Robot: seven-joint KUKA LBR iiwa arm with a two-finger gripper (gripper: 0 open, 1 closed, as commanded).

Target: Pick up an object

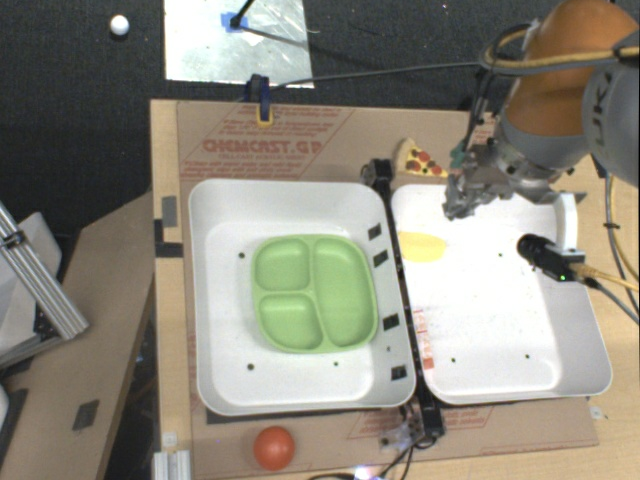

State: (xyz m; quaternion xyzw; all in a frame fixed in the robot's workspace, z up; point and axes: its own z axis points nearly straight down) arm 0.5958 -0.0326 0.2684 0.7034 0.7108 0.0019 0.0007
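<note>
We start at the gripper, which hangs over the far left corner of the right bin. Its tips look dark and bunched from above, so we cannot tell whether the jaws are spread or pressed together, and we see nothing held between them.

The nearest thing to take is the flat yellow piece. It lies on the right bin's floor just beside the gripper, a little nearer the camera and close to the wall shared with the left bin.

In our judgement the main risk is the shape of that piece. It lies so low (it reads almost as a smear on the white floor) that the jaws may close above it, or scrape the floor and push it against the wall. Coming straight down from here would also land beside it, not on it.

Further out, the green divided plate sits in the middle of the left bin. It is wide and shallow, so we think a grip on its rim could slip or tip it.

The toy pizza slice lies on the bench just behind the bins, and a red ball rests at the bench's near edge. Both are outside the bins and look like poor targets, and the ball would likely roll.
</note>
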